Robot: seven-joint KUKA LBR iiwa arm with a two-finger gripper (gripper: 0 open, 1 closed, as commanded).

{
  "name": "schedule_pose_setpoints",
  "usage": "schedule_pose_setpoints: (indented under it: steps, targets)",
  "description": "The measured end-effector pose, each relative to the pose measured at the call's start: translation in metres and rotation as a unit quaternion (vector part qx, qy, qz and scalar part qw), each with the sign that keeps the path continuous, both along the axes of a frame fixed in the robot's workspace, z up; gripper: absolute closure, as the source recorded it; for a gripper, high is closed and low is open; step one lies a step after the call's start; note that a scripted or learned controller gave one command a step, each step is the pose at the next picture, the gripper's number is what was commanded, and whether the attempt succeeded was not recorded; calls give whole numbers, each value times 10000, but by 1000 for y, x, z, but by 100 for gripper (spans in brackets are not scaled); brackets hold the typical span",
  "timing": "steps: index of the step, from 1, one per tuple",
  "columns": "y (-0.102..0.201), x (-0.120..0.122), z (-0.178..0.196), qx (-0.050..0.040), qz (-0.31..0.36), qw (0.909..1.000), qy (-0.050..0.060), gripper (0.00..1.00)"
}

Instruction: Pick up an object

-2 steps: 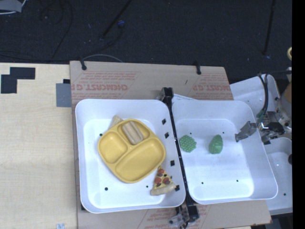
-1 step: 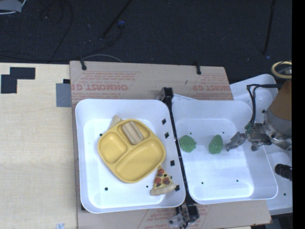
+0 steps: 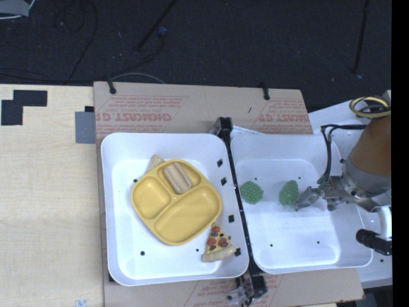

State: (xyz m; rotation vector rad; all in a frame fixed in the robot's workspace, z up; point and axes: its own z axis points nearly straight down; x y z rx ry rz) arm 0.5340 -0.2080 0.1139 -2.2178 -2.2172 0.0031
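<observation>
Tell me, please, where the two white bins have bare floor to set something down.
Right white bin: the near half is bare, as is the far strip behind the round green bumpy ball and the darker green leafy piece. Left white bin: crowded by the yellow divided plate and toy pizza slice; only edge strips. The hand crowds the leafy piece.

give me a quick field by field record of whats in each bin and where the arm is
left bin: round yellow plastic divided plate, pale hot dog toy in its top compartment, toy pizza slice lying beside the plate's lower right
right bin: round green knobbly toy, darker green leafy toy
arm: grey, reaching in from the right
end effector: low in the right bin, right next to the leafy toy
grasp: cannot tell
</observation>
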Motion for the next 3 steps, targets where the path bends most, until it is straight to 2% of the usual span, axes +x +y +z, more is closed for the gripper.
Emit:
schedule_pose_setpoints:
  steps: [1,3]
  targets:
    - [-1,0,11,-3,-12,10000,-2,100]
    - [-4,16,110,-17,14,10000,-37,100]
